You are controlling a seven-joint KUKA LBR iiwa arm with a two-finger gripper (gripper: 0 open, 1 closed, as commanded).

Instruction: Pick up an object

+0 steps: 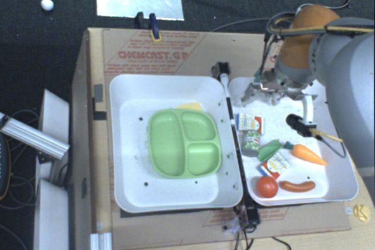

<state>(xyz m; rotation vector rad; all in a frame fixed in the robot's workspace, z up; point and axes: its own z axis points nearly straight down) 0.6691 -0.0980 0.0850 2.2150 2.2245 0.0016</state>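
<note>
Gripper [266, 93]: low over the far end of the right bin [340, 181], near that bin's top-left corner. Whether it is open or closed cannot be told from this angle; nothing is seen held in it. No object lies directly beneath it; the nearest one sits just toward the camera.

Left bin [135, 184]: holds a green divided tray [183, 143], lying flat near the centre. A yellow flat piece [189, 106] pokes out from behind the tray's far edge.

Right bin, the loose objects, all in the near half and apart from the gripper:
- carrot [307, 153], orange, lying toward the right side, green top pointing left.
- sausage [297, 186], red-brown, along the near edge.
- green vegetable [269, 150], tilted, between the carrot and the can.
- small carton [250, 123], white with red and green print, closest to the gripper.
- green can [251, 142], just below the carton, by the bin's left wall.
- red-and-white packet [275, 165], beside the green vegetable.
- tomato [266, 187], red, left of the sausage.
</note>
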